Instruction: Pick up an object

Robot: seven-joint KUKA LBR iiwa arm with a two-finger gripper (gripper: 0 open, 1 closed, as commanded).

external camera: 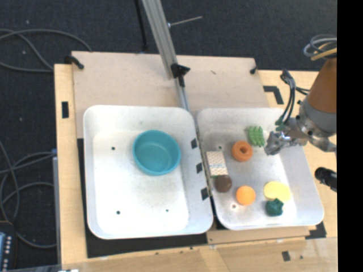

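- So far nothing is seen lifted: the jaws (276,142) are seen low over the right bin (300,180), near its far right side, just beside the green ridged piece (256,135); whether they are open or closed cannot be told, and no object is seen between them; the task is judged to be at the approach, with the grasp and the lift left to be done.
- Two white bins are counted on the table (142,75); the left bin (113,208) carries one teal bowl (156,152) near its middle.
- Seven loose objects are counted in the right bin, any of which could serve as the thing to pick up: one green ridged piece by the far edge; one orange ring (242,151) just beside it toward the middle; one patterned block (216,162) along the left wall; one brown ball (222,183) touching or just beside that block's near end; one orange ball (245,195) toward the near edge; one yellow object (277,190) and one dark green object (274,207) close together at the near right corner.
- As a judgement, the green ridged piece and the orange ring are the nearest candidates to the jaws.
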